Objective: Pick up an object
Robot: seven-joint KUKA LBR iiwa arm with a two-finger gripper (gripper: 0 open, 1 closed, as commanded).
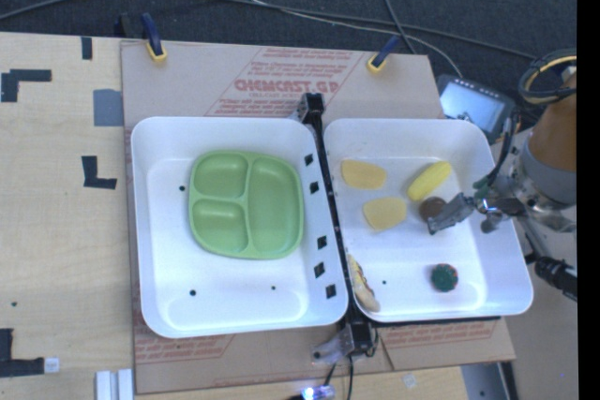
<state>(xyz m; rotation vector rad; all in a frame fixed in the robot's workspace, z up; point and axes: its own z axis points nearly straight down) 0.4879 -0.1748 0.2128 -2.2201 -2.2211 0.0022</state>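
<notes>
Arm in over right bin (506,290); nothing lifted yet.

Left bin (159,295) holds green divided plate (248,204); right bin holds three yellow pieces, nearest being yellow piece (428,179), plus a small brown object (432,207) and green ball (443,275); gripper (445,217) sits just beside the brown object, its opening I cannot tell, no hold visible; you'd best centre over one item before closing; bench is wood and cardboard, cables behind.

Left of centre, a green divided plate (247,204) lies flat in the left white bin (155,295). Beneath the bins, a brown printed board (281,80), with two blue-and-yellow clamps (153,40) along its upper edge. Black cables (309,9) snake across the dark floor up top.
</notes>
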